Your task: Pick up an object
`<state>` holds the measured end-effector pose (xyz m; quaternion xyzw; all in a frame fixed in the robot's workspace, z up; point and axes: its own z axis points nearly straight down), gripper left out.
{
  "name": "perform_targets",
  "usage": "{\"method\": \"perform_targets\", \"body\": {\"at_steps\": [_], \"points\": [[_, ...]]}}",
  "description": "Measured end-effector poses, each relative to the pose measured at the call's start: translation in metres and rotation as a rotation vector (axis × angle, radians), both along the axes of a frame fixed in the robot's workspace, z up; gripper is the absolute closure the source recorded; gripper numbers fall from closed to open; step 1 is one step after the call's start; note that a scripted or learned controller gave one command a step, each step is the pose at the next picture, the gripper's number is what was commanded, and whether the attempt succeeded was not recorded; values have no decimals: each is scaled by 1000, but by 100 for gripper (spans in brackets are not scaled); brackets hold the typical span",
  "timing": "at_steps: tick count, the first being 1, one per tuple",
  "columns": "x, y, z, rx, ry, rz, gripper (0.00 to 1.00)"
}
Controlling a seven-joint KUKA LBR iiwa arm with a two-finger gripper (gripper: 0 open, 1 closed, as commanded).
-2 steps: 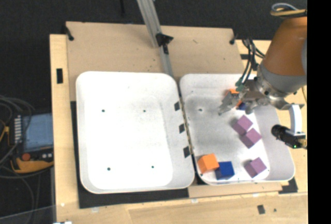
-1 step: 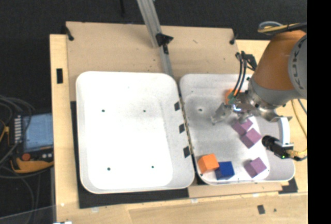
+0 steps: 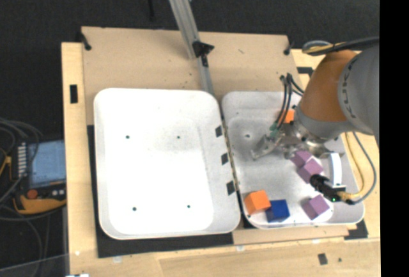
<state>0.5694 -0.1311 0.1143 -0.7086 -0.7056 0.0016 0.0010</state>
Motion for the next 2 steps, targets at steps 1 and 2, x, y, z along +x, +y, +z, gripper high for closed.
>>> {"method": "perform_targets", "body": {"at_steps": [1,2], "points": [[2,-1,14,0,-8,-7,100],[0,-4,78,-1,-11,0,100]]}}
